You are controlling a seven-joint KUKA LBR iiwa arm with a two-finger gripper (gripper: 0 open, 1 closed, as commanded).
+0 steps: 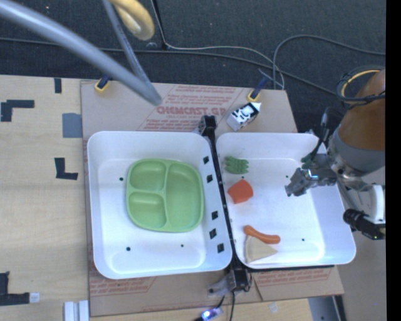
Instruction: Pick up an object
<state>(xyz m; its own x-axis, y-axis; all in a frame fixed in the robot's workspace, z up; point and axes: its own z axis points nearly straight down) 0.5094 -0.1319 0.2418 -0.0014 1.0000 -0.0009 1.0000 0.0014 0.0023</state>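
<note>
Nearest the camera, a grey tube (81,47) slants across the top left of the view, blurred, with a yellowish rounded thing (133,17) beside it that we cannot identify.

Below it we see the tabletop (37,188), a sheet of cardboard (188,103) on it, and two white bins side by side. The left bin (103,251) holds one green divided plate (165,194). The right bin (332,251) holds four small things: one green leafy piece (236,165) near its upper left, one red-orange block (240,191) just below that, one orange sausage-shaped piece (262,235) lower down, and one pale wedge (258,251) touching the sausage's underside. A small black-and-white object (243,114) sits on the cardboard above the bins.

The gripper (301,182) hangs over the right side of the right bin, well apart from all four things; nothing lies between its fingers, and we cannot tell whether they are apart or together.

We judge the step in hand to be the approach. To do it well, we would choose the red-orange block: it stands free of its neighbours and looks chunky enough to grip. We would travel left across the bin, centre the gripper above the block, open it wider than the block, descend close to the bin floor, then close. The sausage and wedge look riskier, since they touch and lie flat.
</note>
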